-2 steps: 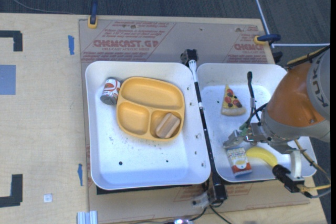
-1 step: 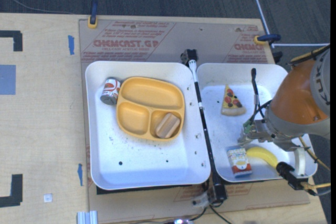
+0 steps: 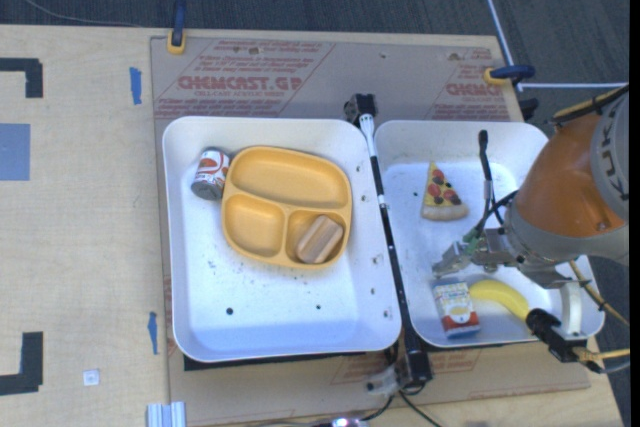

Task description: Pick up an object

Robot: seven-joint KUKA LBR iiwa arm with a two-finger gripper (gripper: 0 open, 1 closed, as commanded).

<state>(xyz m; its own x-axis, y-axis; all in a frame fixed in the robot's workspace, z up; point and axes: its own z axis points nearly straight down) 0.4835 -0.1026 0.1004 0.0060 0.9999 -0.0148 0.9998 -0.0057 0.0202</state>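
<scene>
My gripper [image 3: 452, 263] hangs low inside the right bin [image 3: 405, 215], its metal fingers pointing left just above a small red and white carton [image 3: 456, 304]. Nothing shows between the fingers, and how far apart they stand is unclear. A yellow banana [image 3: 503, 297] lies right of the carton, near the bin's front edge. Further back in the same bin rests a pizza slice [image 3: 443, 194]. The arm's grey wrist and orange band cover the bin's right side.
The left bin [image 3: 200, 315] holds a yellow divided plate [image 3: 285, 177] with a bread roll [image 3: 319, 239] in its front right compartment. A small can [image 3: 210, 173] lies against the plate's left rim. A black clamp [image 3: 360, 107] sits between the bins at the back.
</scene>
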